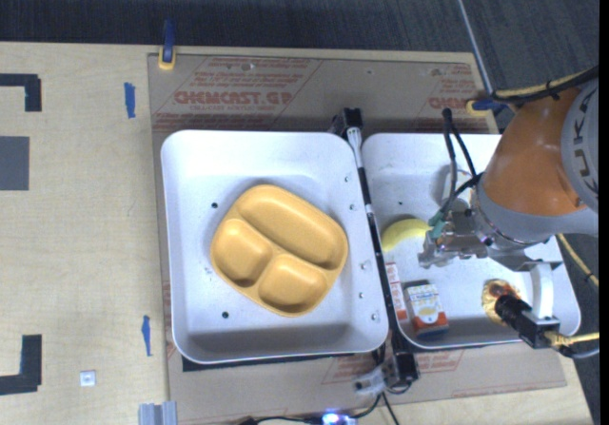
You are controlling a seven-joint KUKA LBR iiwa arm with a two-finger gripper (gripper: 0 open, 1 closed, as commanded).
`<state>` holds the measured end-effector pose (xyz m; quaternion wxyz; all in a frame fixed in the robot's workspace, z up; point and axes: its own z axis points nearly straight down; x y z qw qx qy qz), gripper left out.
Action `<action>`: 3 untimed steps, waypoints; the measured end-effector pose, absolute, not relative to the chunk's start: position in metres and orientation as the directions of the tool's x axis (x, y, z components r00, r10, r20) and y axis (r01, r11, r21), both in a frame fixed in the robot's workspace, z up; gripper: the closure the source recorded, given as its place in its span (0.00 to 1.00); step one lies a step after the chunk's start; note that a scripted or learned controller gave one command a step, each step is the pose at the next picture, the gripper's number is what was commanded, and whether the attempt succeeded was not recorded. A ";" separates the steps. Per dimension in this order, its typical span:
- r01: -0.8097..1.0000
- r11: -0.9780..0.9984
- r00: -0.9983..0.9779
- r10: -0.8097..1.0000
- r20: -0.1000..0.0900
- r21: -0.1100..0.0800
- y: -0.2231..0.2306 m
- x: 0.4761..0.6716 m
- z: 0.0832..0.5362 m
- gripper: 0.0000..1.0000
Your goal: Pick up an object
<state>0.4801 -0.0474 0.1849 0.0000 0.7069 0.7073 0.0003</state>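
Note:
In the right bin [419, 162] a yellow-green round fruit [401, 233] lies near the left wall. A small orange and white carton [424, 307] lies near the front wall. At the front right sits a small shiny gold-brown thing [496, 294], partly hidden by the arm. My gripper [444, 244] is low over the right bin, just to the right of the fruit and close to it. I cannot see whether it touches the fruit.
The left bin [190, 223] holds a large yellow plate [277, 247] with three compartments. A black divider rail [366, 214] runs between the two bins. The grey and orange arm covers the right part of the right bin.

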 end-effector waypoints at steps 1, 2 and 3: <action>1.000 -0.001 0.001 1.000 0.000 -0.001 -0.112 0.479 0.136 1.00; 1.000 -0.001 0.001 1.000 -0.001 0.001 -0.184 0.480 0.086 1.00; 1.000 0.002 -0.002 1.000 0.000 0.001 -0.126 0.536 0.132 1.00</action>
